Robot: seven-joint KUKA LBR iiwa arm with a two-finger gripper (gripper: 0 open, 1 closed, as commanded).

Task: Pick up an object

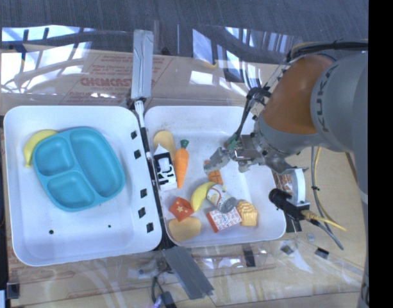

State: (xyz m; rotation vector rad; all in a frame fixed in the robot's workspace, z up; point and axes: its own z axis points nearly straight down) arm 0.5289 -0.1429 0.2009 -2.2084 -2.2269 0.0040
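Arm [311, 101]: I see the grey KUKA arm with its orange band reaching in from the right over the right bin [202, 114]; part of the maker's lettering shows on the grey casing, too foreshortened for me to read fully.

Gripper [217, 161]: it hangs low over the middle of the right bin, above a small orange item [215, 177]. I cannot tell whether it is released or clenched, and I see nothing held in it.

Task objects: toy food lies clustered in the right bin, likely dumped loose to give the program many targets. A carrot [181, 162] lies beside a white box with black print [163, 170]; I cannot read that print. Below are a banana [200, 195], a red piece [181, 207], a red-and-white packet [223, 219], whose label is illegible to me, and a yellow waffle-like piece [247, 213].

Left bin [16, 236]: it holds a blue divided plate [77, 167] with a second banana [33, 143] tucked at its upper left edge.

Table [106, 76]: cardboard behind the bins bears red print; I make out something like "CHEMCAST", though not with certainty.

Judgement: the pick looks aimed at the small orange item.
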